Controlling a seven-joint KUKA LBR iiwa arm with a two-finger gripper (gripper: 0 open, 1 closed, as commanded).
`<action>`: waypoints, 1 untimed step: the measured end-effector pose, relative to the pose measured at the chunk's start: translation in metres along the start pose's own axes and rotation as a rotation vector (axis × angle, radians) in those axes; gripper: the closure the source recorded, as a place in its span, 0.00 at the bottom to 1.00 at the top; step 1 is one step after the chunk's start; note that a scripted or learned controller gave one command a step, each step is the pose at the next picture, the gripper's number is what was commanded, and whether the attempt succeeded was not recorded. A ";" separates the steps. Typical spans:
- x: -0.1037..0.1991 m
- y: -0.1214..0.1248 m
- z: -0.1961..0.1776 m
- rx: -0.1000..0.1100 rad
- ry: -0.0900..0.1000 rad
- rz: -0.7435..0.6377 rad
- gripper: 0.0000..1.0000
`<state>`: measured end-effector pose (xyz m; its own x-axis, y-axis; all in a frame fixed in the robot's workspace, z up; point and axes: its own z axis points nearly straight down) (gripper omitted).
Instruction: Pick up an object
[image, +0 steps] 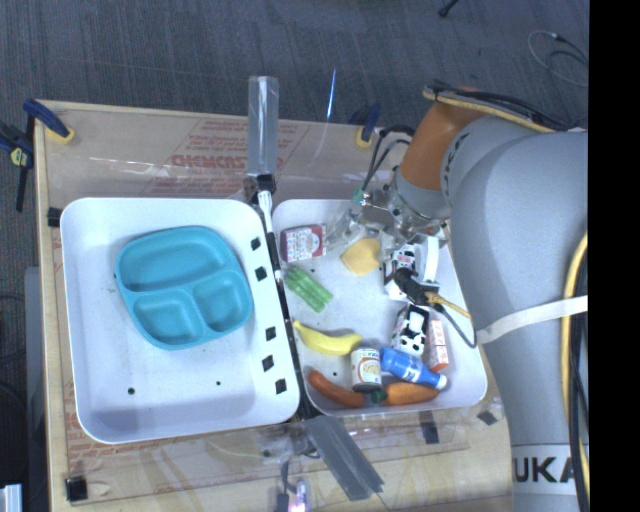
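- the arm (520, 250) reaches in from the right side of the tabletop (200, 150) and bends over the far right part of the right bin (470, 385).
- the pincer (385, 225) sits low at the far end of the right bin, amid cables and metal parts; whether it is wide or narrow cannot be told, and nothing can be seen gripped in it.
- a yellow lump (360, 257) lies just beside the pincer, on its near side, in the far half of the bin.
- a small red packet (302, 243) lies in the bin's far left corner, close to the divider between the bins.
- a green piece (308, 289) lies tilted just nearer than the packet, along the left wall.
- a banana (327, 340) lies near the left wall, in the near half.
- a small can (366, 368) stands just right of the banana.
- a blue bottle (412, 369) lies on its side beside the can.
- a carrot (412, 394) and a red sausage (335, 390) lie along the near wall.
- a black-and-white carton (414, 325) sits by the right wall, above the bottle.
- the left bin (100, 400) holds a blue tray (183, 285) with three compartments, toward its far side.
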<state>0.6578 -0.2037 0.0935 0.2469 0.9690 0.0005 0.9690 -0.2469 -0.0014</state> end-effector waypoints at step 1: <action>0.003 0.000 -0.009 0.004 0.001 -0.009 1.00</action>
<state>0.6585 -0.2010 0.1027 0.2385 0.9712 0.0011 0.9711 -0.2385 -0.0056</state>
